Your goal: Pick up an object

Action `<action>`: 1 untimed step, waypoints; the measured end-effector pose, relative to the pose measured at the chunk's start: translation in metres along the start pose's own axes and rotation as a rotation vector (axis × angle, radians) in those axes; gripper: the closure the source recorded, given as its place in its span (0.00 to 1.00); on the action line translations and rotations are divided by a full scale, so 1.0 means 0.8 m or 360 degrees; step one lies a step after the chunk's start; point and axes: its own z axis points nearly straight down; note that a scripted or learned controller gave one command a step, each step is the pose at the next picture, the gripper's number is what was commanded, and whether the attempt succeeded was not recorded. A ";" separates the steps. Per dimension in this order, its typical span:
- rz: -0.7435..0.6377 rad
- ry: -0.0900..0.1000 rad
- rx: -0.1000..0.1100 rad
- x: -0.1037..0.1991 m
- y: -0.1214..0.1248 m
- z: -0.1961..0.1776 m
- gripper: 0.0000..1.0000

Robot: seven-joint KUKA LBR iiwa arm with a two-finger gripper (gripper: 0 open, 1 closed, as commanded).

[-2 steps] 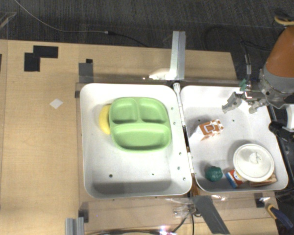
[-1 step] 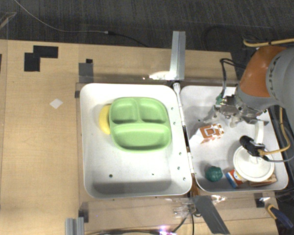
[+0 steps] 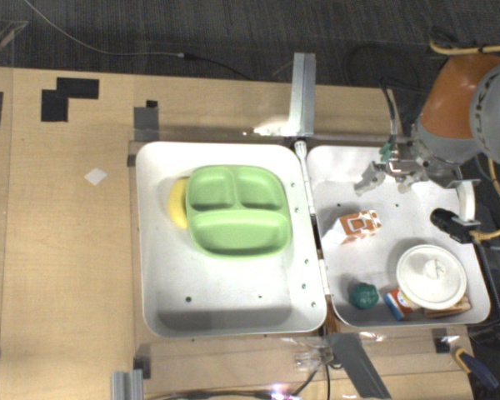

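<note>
Now left bin (image 3: 158, 248) with green divided plate (image 3: 236, 209), right bin (image 3: 337, 161) with white bowl (image 3: 432, 276), teal ball (image 3: 364, 295), fingers (image 3: 382, 176) spread, grasping nothing

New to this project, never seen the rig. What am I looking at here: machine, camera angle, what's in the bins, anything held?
One fixed camera looks down at a slant on a wooden bench with two shallow white bins. The grey arm with an orange band reaches in from the right; its gripper hangs over the far part of the right bin, with nothing visible between its fingers.

The left bin holds a green divided tray lying partly over something yellow. The right bin holds a small orange-and-white item, a dark green ball, a white round lidded container, and a blue and red item beside it, too small to identify.
</note>
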 end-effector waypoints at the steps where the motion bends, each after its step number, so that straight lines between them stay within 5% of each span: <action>1: 0.0197 0.0001 -0.0005 0.046 -0.034 0.067 0.00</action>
